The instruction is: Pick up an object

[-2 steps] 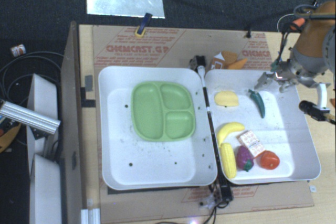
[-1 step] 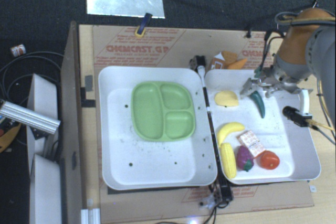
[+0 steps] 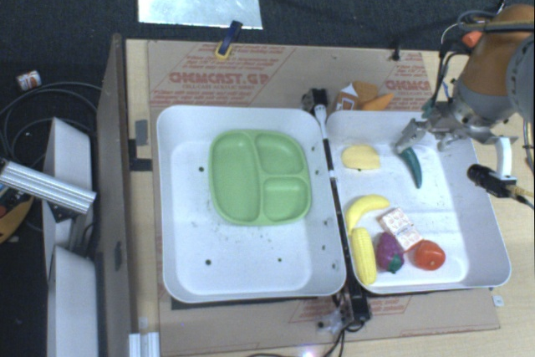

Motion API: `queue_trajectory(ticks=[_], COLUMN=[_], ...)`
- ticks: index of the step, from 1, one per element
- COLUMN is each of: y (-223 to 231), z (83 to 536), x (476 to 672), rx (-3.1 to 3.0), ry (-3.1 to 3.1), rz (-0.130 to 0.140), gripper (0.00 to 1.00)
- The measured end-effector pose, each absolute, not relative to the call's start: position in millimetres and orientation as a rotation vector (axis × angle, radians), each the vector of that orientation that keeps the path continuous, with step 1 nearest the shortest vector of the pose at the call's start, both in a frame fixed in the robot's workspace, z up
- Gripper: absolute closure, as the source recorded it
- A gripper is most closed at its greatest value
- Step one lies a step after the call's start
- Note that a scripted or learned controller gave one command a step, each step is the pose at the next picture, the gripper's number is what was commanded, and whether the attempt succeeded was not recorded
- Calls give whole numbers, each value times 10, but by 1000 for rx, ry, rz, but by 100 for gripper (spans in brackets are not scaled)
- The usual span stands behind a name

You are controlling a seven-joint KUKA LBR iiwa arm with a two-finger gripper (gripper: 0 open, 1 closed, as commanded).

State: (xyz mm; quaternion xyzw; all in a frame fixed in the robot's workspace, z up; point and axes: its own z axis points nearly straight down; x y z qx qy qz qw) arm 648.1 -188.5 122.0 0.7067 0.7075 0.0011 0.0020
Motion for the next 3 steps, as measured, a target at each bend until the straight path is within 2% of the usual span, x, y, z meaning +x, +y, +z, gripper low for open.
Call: queue_trajectory(ticks=[1,2,3], y=[-1851,-1852,-1404], z=[828,968,1496], x=[6514,6533,6698], rx=[2216,2210,2209], ry=[2226,2225,2227], rz=[0,6,8], gripper=[0,100,100])
